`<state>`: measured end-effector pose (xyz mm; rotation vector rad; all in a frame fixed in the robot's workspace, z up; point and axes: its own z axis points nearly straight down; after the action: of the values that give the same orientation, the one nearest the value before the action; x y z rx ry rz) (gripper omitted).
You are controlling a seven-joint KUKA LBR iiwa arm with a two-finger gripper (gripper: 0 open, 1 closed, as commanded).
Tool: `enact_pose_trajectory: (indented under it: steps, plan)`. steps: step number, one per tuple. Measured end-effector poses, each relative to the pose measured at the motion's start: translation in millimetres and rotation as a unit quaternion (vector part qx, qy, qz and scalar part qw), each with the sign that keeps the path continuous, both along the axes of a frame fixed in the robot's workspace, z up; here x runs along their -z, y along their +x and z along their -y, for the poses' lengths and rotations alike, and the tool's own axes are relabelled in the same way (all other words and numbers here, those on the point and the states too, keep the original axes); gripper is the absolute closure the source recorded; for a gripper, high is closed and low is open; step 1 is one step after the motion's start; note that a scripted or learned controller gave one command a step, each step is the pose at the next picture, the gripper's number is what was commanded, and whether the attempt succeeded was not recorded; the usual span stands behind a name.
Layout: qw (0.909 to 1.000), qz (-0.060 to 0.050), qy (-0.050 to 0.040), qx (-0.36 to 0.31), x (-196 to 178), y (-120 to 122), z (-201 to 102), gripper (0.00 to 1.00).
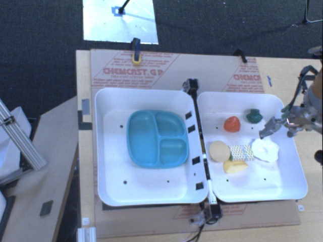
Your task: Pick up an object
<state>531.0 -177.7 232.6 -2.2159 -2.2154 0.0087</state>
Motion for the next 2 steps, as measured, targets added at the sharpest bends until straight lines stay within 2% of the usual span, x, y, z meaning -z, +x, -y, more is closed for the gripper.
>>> enact_pose_trajectory:
  steps: [1, 2]
  plan:
    - [1.0, 0.006, -0.0012, -0.002, -6, 3, 0, 0.0]
    - [1.0, 0.004, -0.0009, -0.001, 47, 6, 9, 0.0]
